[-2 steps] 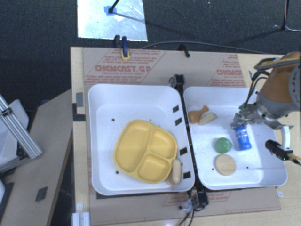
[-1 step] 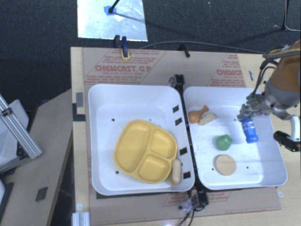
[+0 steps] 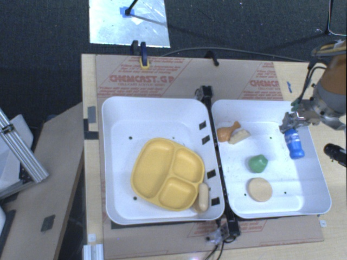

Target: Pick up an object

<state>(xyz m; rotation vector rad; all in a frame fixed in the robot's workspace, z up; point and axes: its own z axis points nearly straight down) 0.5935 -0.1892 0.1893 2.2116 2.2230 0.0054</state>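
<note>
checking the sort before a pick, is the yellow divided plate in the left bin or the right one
In the left bin. The yellow divided plate lies flat on its floor, left of the divider between the bins.

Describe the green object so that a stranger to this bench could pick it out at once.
Go to the right bin, the one without the yellow tray. Near its middle sits the green object, a small rounded lump, with a tan disc just in front and a blue bottle to its right. It is the only green thing there.
</note>
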